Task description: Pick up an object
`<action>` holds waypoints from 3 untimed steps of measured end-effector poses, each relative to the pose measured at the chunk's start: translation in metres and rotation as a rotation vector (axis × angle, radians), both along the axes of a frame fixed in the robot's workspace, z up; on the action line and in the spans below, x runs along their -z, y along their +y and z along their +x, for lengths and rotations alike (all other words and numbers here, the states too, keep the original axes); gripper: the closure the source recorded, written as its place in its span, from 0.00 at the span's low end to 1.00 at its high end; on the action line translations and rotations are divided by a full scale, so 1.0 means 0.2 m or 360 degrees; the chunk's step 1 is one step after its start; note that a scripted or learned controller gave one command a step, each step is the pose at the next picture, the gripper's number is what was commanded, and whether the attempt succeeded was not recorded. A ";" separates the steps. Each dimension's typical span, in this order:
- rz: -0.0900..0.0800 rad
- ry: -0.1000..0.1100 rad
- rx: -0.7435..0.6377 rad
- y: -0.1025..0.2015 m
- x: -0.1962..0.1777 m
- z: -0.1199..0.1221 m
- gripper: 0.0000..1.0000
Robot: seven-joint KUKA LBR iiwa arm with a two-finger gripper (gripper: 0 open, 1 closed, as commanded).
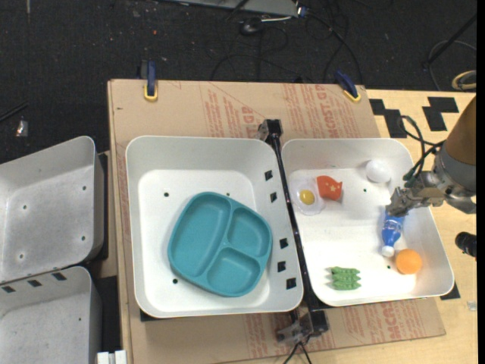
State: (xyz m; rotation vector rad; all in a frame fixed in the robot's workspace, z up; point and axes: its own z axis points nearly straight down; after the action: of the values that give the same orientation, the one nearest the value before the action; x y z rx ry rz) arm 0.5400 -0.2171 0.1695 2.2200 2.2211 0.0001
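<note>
Hovering low in the right bin point(432, 226), the hand point(400, 205) touches the blue bottle point(391, 233) — grip unclear.

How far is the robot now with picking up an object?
Done: the gripper has reached the right bin, at the top end of the blue bottle. In hand: nothing visibly; the bottle lies on the bin floor beside the orange ball. Left: gripping and lifting.

Tray point(220, 245) in L bin point(144, 203)
</note>
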 end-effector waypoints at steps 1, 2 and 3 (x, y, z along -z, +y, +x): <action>-0.0002 -0.0005 -0.0003 0.02 -0.21 0.01 1.00; -0.0002 -0.0005 -0.0003 0.02 -0.37 0.01 1.00; 0.0004 0.0003 -0.0009 0.27 -0.37 -0.06 1.00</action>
State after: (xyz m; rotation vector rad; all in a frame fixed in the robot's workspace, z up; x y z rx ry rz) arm 0.5281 -0.1637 0.2438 2.2159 2.2299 0.0008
